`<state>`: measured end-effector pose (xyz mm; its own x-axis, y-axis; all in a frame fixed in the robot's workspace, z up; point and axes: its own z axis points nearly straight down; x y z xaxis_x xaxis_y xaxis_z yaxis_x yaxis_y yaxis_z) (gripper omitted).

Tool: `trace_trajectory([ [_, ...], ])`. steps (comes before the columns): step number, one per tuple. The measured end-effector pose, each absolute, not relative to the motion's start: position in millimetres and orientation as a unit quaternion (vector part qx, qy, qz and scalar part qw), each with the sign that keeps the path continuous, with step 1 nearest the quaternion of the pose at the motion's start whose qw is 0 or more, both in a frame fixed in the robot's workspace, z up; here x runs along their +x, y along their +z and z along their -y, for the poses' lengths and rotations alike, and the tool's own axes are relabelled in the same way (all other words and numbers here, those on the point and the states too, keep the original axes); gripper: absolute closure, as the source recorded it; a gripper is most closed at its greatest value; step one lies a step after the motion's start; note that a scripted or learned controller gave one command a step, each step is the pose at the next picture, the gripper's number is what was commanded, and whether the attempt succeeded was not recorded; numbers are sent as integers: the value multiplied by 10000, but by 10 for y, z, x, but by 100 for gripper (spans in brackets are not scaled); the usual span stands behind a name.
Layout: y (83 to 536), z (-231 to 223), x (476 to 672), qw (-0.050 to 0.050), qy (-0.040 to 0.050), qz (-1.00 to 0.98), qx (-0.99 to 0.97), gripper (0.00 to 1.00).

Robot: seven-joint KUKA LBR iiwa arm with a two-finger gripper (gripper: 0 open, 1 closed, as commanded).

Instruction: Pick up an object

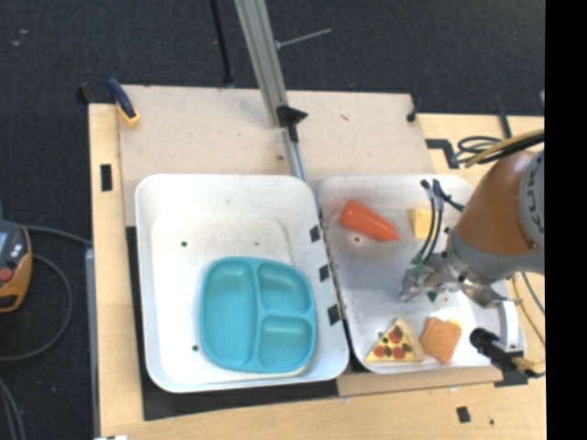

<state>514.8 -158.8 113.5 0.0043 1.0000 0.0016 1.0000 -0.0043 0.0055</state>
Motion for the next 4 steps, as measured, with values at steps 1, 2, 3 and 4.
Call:
trace_trajectory([
  [1,1607,1655,5231,36,14,-7080,7062,100],
  [2,2107,1631,5161,32,15,-7084,7058,100],
  [3,2323,1644,5177,23,10,-7085,7057,100],
  [4,2420,1162,5414,10,13,-7100,7042,100],
])
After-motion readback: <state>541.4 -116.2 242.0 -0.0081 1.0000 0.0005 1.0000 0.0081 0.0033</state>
